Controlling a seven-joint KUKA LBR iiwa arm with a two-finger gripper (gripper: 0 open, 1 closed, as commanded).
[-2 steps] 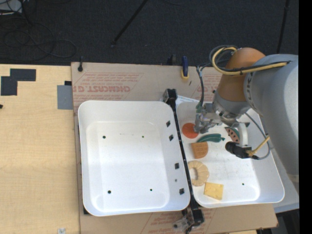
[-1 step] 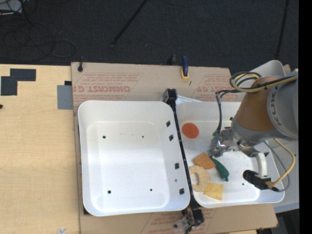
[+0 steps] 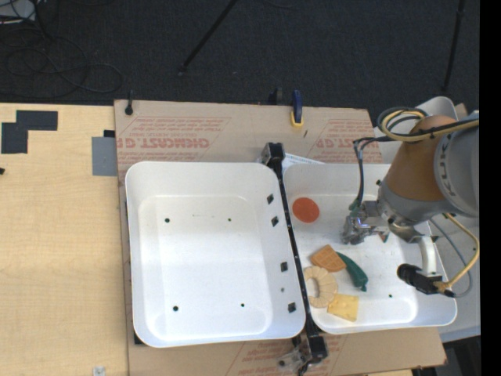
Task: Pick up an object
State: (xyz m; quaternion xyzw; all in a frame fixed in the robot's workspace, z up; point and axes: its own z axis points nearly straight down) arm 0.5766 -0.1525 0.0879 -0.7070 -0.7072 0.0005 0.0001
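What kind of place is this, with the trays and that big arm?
Probably a robotics lab test bench: a grey and orange robot arm reaches over two white bins clamped onto cardboard, with loose cables on the dark floor behind.

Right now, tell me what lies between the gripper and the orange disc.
In the camera view, just bare white floor of the right bin lies between the gripper and the orange disc; the other items sit lower down.

Red print is seen on the cardboard sheet (image 3: 196,135) under the bins, upside down; possibly "CHEMCAST GP", repeated, not reliably legible.
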